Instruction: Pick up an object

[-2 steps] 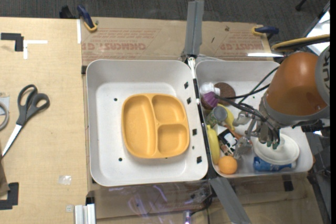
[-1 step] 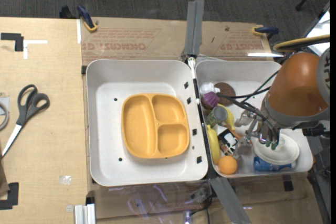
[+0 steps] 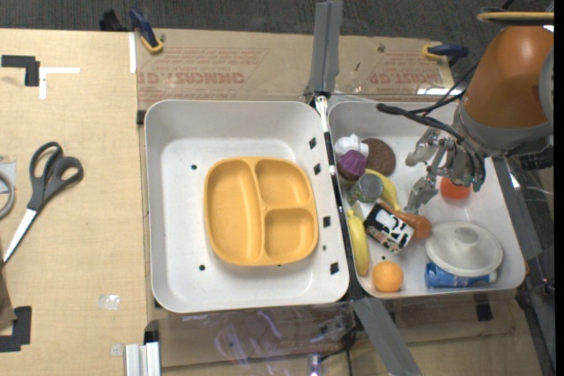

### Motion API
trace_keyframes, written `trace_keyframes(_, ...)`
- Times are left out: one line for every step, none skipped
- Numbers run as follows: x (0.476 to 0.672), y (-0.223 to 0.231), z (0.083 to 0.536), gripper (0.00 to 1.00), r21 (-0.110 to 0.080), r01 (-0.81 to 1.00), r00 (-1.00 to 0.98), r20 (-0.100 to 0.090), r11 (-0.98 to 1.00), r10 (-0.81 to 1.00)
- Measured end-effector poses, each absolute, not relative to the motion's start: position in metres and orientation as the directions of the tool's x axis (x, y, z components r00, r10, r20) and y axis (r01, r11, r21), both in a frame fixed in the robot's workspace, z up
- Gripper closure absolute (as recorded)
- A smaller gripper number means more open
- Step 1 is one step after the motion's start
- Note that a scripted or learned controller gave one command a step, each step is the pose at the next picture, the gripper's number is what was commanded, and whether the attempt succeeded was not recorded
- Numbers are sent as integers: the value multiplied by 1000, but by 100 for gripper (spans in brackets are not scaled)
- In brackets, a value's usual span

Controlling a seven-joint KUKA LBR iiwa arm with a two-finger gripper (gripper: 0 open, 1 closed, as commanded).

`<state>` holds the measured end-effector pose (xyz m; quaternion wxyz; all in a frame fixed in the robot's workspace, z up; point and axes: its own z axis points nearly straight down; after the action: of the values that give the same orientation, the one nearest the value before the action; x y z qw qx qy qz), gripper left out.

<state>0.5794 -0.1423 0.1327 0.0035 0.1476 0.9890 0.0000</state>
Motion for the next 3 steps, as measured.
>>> trace_keyframes(626, -121, 97, 0, 2, 286, -958, -14, 958, 286)
trace_keyframes(530, -174, 97, 0, -2, 205, -979, -13, 979, 205)
trace_keyframes(556, -112, 97, 0, 3, 258, -966, -15, 966, 258)
